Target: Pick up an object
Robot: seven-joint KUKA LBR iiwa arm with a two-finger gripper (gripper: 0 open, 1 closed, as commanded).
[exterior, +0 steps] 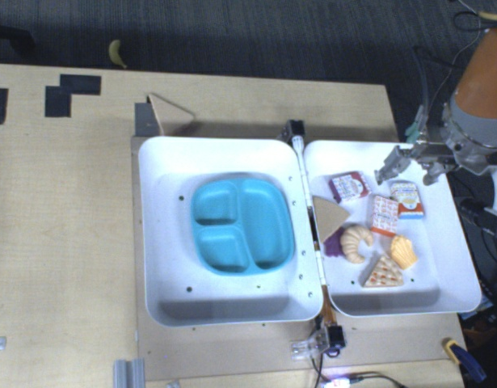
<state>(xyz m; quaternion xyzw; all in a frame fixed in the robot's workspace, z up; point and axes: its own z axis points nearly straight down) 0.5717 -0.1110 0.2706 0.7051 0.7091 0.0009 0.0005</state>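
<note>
The gripper [411, 166] is seen over the far part of the right bin [462, 297], with its two fingers spread open and nothing held between them. Bare white floor is seen around it near the far wall, while the toys are packed together just below and left of it. A small red and white packet [349, 186] lies below and left of the gripper, a white carton [406, 199] lies just below it, and a blue tray [241, 225] sits far off in the left bin [159, 241].
</note>
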